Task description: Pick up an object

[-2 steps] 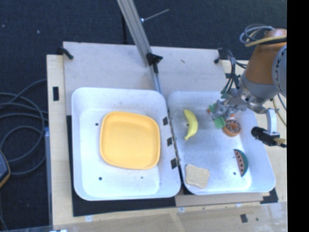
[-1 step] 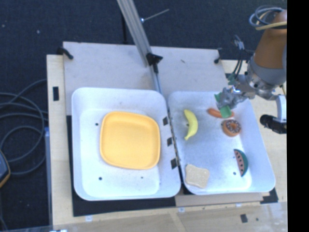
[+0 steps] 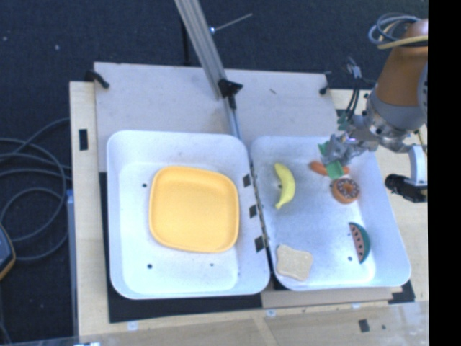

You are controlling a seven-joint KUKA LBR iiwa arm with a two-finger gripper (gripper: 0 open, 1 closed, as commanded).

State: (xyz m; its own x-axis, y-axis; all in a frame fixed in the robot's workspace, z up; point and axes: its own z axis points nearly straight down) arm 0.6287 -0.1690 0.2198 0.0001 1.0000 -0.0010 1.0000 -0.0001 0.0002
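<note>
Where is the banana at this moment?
The banana lies in the right bin, near its left wall, in the upper half of the camera view. The bread slice lies below it, and the yellow plate sits in the left bin.

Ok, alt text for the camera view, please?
The end effector hovers at the right bin's far edge, above a carrot. That bin also holds a banana, donut, watermelon slice and bread; the left bin holds a yellow plate.
</note>
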